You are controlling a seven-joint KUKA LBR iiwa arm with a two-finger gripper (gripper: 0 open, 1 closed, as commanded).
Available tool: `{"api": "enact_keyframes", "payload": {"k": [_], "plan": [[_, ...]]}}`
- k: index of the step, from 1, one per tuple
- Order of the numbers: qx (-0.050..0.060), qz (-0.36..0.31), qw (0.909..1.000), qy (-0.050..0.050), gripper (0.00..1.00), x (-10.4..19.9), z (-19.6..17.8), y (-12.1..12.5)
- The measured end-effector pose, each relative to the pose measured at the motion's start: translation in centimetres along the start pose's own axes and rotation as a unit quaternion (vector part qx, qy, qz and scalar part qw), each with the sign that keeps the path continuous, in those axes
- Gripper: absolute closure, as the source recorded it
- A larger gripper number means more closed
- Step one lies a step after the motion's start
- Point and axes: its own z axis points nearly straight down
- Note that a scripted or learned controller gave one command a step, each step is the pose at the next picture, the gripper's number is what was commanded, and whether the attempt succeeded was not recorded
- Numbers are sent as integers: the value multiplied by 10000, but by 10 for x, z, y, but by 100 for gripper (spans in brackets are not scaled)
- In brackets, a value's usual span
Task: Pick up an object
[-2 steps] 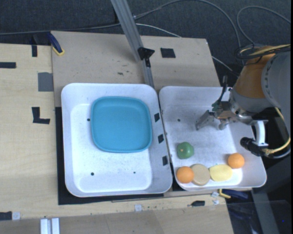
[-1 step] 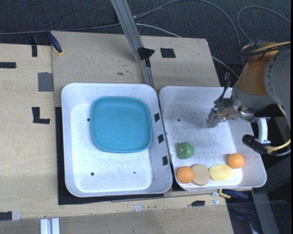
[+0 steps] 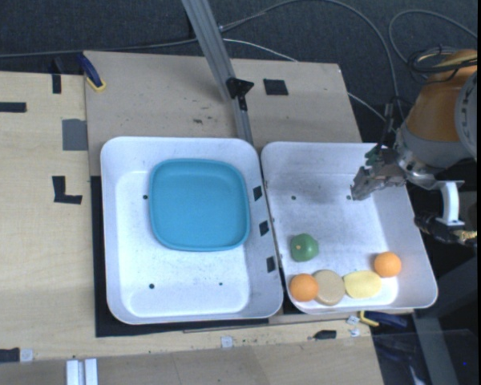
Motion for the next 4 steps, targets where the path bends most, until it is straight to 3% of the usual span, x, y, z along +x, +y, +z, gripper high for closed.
{"api": "enact_keyframes", "payload": {"k": [1, 4], "plan": [[11, 1, 10000, 2, 100, 0, -33, 1], [21, -21, 10000, 11, 100, 144, -63, 36]]}}
